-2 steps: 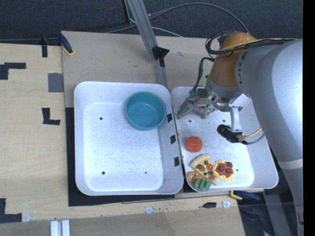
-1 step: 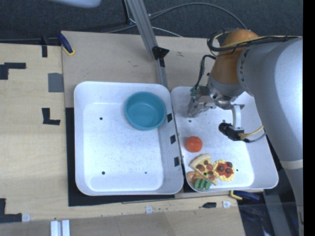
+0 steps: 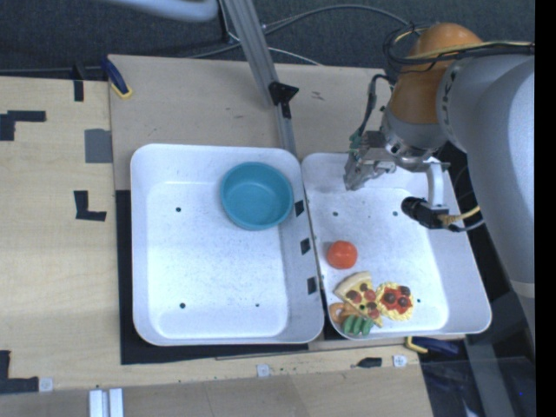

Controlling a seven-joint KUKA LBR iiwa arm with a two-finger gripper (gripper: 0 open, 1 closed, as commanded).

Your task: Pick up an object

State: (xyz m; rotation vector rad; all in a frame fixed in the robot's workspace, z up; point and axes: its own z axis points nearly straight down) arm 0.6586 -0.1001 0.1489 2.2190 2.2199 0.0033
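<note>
The table (image 3: 200, 102) is carrying two white bins side by side. The grey arm (image 3: 486, 129) is reaching in from the right, bending down at the orange band (image 3: 430, 76), and the wrist is pointing down to the far part of the right bin (image 3: 452, 276). The left bin (image 3: 174, 268) is lying to the left of the gripper (image 3: 356, 179). A blue bowl (image 3: 256, 195) is standing in it, left of the gripper and a little nearer to the camera. The gripper is hanging over the far left corner of the right bin; whether it is opened or closed, I cannot tell, and nothing is showing between its tips. Nearer than the gripper, a pizza slice toy (image 3: 372, 301) is lying at the near edge. Between them, apart from both, an orange ball (image 3: 342, 254) is resting.
</note>
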